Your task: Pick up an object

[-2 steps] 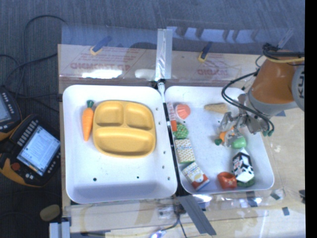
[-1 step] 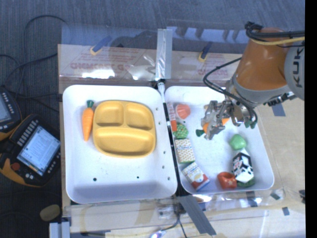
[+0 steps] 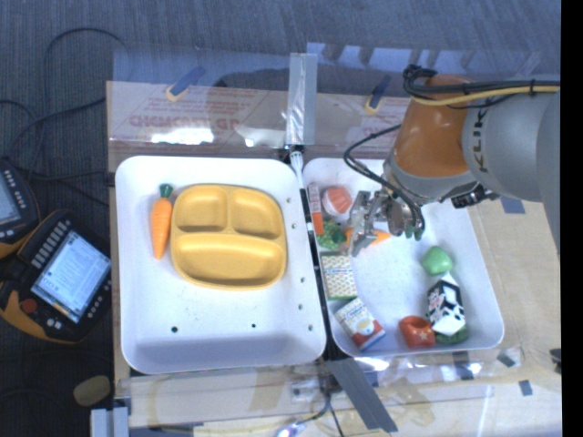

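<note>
- Left shallow white bin [image 3: 137, 326]: yellow three-compartment plastic tray [image 3: 228, 235]; orange toy carrot [image 3: 161, 224] just beside its left edge.
- Right shallow white bin [image 3: 483, 285]: green ball [image 3: 437, 260], black-and-white cow-print carton [image 3: 446, 309], red toy tomato [image 3: 416, 331], small snack box [image 3: 359, 323], green-checked packet [image 3: 339, 276], round salmon-coloured piece [image 3: 336, 199].
- Two-finger gripper [image 3: 372, 228]: low over upper-left clutter; small orange item at its tip; whether the tips are apart or together cannot be told.
</note>
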You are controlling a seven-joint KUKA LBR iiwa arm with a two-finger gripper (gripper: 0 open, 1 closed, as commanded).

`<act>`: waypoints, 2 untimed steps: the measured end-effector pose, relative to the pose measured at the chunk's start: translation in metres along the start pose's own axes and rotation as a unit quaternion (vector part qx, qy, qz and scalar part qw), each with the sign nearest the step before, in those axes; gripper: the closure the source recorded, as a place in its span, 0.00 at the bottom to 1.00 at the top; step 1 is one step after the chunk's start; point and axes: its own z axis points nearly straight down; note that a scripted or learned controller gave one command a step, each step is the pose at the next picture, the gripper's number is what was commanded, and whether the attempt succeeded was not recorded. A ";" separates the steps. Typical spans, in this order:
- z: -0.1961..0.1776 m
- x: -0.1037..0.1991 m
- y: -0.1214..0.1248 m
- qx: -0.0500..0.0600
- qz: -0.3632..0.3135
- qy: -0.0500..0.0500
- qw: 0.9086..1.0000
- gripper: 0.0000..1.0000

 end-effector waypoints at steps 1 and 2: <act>-0.100 -0.009 0.056 0.000 -0.022 0.000 1.000 1.00; -0.010 -0.005 0.013 0.000 -0.208 -0.005 0.978 1.00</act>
